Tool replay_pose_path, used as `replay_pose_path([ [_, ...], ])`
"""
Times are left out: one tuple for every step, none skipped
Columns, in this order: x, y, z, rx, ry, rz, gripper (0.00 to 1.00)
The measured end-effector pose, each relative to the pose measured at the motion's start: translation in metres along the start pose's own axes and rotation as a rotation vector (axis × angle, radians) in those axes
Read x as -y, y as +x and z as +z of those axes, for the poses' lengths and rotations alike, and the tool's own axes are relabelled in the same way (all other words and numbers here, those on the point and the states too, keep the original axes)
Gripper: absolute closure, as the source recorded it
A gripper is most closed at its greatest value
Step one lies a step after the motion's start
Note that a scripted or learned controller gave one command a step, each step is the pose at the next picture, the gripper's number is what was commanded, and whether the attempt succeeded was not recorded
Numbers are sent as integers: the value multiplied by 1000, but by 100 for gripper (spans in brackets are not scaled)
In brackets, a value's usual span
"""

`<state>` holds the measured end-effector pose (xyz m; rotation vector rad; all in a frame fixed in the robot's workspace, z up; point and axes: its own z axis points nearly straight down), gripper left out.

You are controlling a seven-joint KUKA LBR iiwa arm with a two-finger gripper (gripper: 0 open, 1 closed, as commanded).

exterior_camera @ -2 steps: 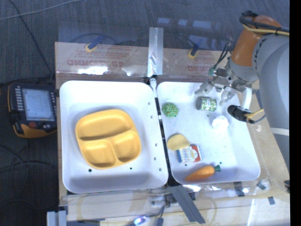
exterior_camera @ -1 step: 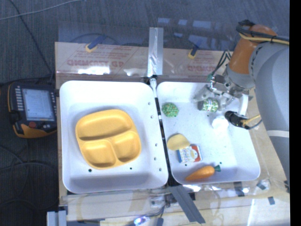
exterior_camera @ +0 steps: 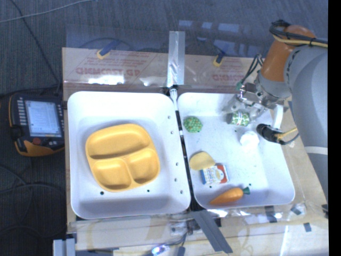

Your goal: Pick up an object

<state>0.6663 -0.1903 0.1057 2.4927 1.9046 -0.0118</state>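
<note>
My gripper (exterior_camera: 241,111) is low over the far right part of the right bin (exterior_camera: 277,169), directly above a small green leafy toy (exterior_camera: 240,119). That toy lies right under the gripper's tip, partly covered by it. A white round piece (exterior_camera: 248,139) lies just in front of it. Further left is a green ball (exterior_camera: 193,124). Near the bin's front are a pale yellow chip-shaped piece (exterior_camera: 201,160), a red and white packet (exterior_camera: 214,174) and an orange carrot (exterior_camera: 229,196).
The left bin (exterior_camera: 80,185) holds a yellow divided tray (exterior_camera: 122,156). A ridge (exterior_camera: 181,143) separates the two bins. The grey arm with its orange band (exterior_camera: 277,60) comes in over the right bin's far right corner. A pendant (exterior_camera: 37,121) lies left of the bench.
</note>
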Motion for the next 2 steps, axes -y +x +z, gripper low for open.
replay_pose_path([
  [90,5,-125,-8,0,-67,100],
  [114,51,-194,-8,0,-86,100],
])
